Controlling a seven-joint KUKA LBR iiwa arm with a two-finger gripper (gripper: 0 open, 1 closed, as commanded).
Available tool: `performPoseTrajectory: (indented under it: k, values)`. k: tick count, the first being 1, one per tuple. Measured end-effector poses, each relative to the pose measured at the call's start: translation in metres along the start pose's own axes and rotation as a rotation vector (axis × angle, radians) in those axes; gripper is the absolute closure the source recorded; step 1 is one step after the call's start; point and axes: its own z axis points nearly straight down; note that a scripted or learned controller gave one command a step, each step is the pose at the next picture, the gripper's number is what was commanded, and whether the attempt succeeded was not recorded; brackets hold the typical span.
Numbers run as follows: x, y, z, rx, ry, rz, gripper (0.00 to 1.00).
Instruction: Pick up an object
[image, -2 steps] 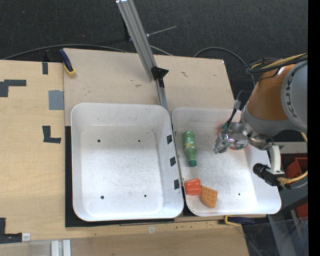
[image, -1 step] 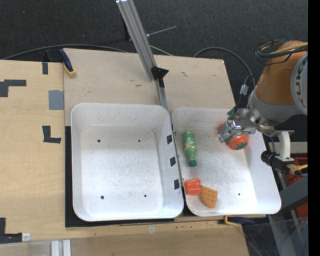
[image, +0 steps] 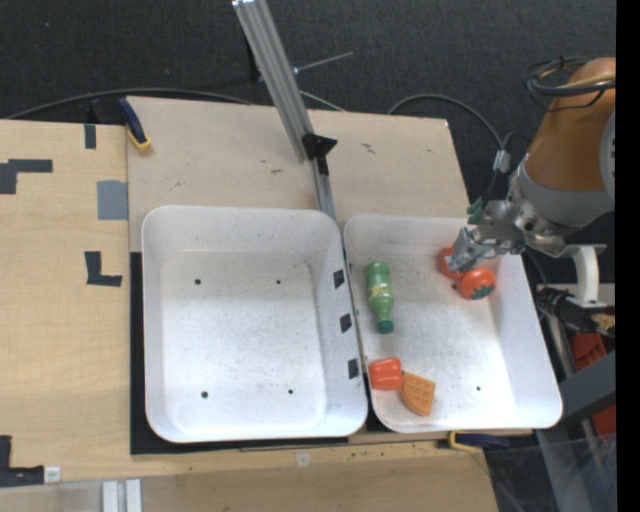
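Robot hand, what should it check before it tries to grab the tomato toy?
1. Hand is above the right bin: ok.
2. Hand is beside the tomato toy: ok.
3. Tomato sits between the hand's fingers: cannot tell.
4. Green bottle lies away from the tomato: ok.
5. Orange block and waffle piece lie near the bin's front, out of the way: ok.
6. Second reddish thing under the hand: cannot tell what it is.

I see the wooden worktop (image: 230, 150) carrying two white bins, left bin (image: 160, 300) and right bin (image: 530, 370), touching side by side.
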Motion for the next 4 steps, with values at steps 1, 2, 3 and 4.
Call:
performPoseTrajectory:
  k: [1, 2, 3, 4]
  values:
    - [0.048, 0.008, 0.016, 0.005, 0.001, -0.004, 1.0]
    - [0.101, 0.019, 0.012, 0.004, 0.002, -0.005, 1.0]
    - [0.146, 0.026, 0.015, 0.004, 0.002, -0.005, 1.0]
    - [0.199, 0.033, 0.032, 0.005, 0.001, -0.005, 1.0]
